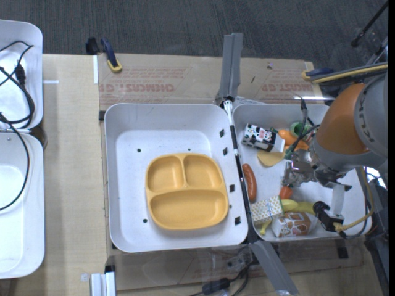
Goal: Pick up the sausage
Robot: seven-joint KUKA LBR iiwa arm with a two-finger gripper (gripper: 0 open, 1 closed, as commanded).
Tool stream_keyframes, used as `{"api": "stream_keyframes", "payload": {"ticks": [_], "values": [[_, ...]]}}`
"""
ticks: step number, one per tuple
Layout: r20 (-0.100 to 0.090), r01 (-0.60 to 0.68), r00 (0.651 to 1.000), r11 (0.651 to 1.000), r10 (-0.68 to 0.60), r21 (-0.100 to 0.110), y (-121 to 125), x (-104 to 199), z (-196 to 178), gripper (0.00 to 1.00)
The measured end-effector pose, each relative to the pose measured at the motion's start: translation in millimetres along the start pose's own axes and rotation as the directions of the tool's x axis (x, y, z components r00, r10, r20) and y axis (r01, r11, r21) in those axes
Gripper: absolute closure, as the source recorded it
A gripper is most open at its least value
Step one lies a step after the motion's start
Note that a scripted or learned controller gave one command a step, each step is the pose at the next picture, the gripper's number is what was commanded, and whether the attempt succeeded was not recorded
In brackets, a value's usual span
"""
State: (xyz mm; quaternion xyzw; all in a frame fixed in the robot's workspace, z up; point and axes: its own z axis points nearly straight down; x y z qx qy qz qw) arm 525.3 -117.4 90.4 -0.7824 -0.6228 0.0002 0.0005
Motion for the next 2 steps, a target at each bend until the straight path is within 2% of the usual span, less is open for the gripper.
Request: {"api": "stream_keyframes", "payload": {"ticks": [1, 2], "values": [[0.000, -0.001, 1.000, 1.000, 0.001, 0.001, -0.5, -0.4, 0.4, 0.00], [0.000, -0.003, 1.000, 1.000, 0.003, 0.005, -0.3, -1.0, -6.3, 1.00]]}}
